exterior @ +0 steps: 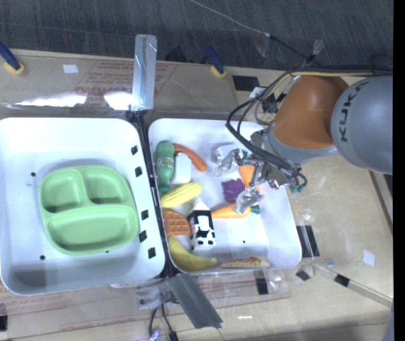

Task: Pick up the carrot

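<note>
"KUKA" lettering marks the arm (362,123) — fingers' (249,190) grip state unclear — above carrot (229,212).

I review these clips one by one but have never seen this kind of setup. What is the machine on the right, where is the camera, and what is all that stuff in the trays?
The camera looks down at a slant on a bench with two shallow white bins. The grey and orange thing is a robot arm reaching in from the right; its gripper hangs over the right bin. That bin holds toy food: a carrot lying right beside the gripper, an orange chili-like piece, corn, a banana, a purple piece and a small black-and-white cow. The left bin holds a green divided plate. Whether anything is gripped cannot be made out.
</note>
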Available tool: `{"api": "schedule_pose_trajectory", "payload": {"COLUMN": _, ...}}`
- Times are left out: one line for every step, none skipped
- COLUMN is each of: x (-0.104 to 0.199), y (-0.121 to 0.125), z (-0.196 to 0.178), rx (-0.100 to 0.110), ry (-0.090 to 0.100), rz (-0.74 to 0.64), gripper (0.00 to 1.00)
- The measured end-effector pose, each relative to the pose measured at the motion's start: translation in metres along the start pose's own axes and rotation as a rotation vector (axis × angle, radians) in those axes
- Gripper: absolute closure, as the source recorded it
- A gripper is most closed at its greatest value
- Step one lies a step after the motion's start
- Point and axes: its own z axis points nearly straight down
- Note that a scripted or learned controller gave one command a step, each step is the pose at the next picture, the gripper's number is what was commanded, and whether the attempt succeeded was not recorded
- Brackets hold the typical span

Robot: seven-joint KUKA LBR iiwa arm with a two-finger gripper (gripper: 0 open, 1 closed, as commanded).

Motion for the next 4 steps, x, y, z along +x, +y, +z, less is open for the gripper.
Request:
{"api": "schedule_pose_trajectory", "payload": {"x": -0.001, "y": -0.007, "z": 0.006, "rx": 0.006, "ry": -0.007, "rz": 0.312, "gripper": 0.0}}
{"api": "schedule_pose_trajectory", "payload": {"x": 0.003, "y": -0.003, "z": 0.006, "rx": -0.001, "ry": 0.011, "rz": 0.305, "gripper": 1.0}}
{"api": "schedule_pose_trajectory", "payload": {"x": 0.003, "y": -0.002, "z": 0.006, "rx": -0.001, "ry": 0.012, "rz": 0.305, "gripper": 0.0}}
{"api": "schedule_pose_trajectory", "payload": {"x": 0.018, "y": 0.002, "z": 0.018, "rx": -0.004, "ry": 0.018, "rz": 0.383, "gripper": 0.0}}
